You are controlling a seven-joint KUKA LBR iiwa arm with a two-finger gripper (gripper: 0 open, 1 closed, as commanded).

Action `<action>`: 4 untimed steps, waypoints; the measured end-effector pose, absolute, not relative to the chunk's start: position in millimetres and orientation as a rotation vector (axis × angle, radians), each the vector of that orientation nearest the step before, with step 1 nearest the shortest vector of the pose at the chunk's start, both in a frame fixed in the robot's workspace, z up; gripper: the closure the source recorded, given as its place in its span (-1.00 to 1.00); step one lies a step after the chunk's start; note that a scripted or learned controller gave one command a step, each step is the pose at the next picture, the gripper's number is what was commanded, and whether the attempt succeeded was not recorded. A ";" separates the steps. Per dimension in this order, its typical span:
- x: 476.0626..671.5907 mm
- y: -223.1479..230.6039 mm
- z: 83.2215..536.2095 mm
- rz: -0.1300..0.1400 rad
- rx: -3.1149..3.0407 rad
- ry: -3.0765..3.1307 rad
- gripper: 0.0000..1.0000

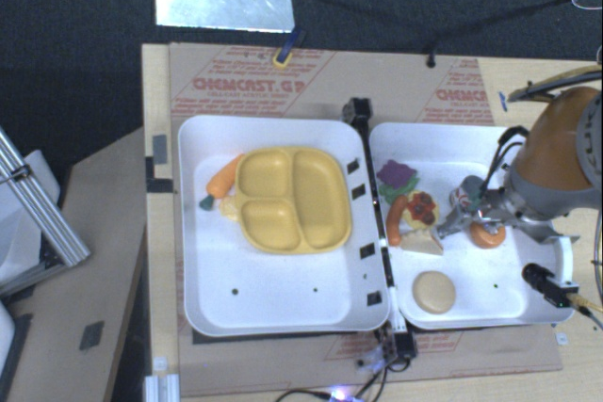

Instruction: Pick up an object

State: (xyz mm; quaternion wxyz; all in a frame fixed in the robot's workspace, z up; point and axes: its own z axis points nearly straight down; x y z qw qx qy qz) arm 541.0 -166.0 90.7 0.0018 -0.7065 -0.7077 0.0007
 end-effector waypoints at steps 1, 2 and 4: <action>543.5 -166.9 89.2 -0.005 -2.224 -2.223 -1.00; 546.5 -170.2 101.7 -0.008 -2.237 -2.237 1.00; 559.8 -177.6 194.9 -0.005 -2.222 -2.230 1.00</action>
